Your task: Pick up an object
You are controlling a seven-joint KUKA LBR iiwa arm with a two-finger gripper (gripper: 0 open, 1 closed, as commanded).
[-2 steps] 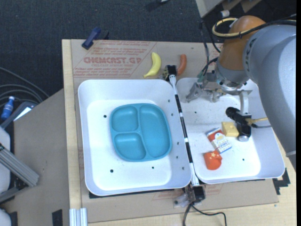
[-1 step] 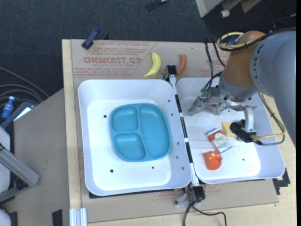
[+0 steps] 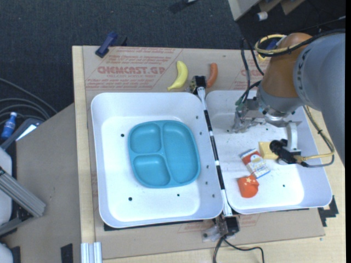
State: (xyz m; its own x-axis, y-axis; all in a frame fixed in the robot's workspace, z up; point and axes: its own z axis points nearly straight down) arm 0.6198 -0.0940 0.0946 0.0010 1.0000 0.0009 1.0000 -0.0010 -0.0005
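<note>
Left of the claw [image 3: 240, 126], the left bin [image 3: 109, 147] holds a blue divided plate [image 3: 163, 153]. Under the claw lies the right bin [image 3: 307, 190]; its fingers' stance cannot be told. Behind, cardboard [image 3: 131, 70] reads "CHEMCAST GP", with a banana [image 3: 179, 75] nearby. Toward the front, well apart, lie a red-and-white packet [image 3: 256, 164] and red object [image 3: 248, 186].
</note>
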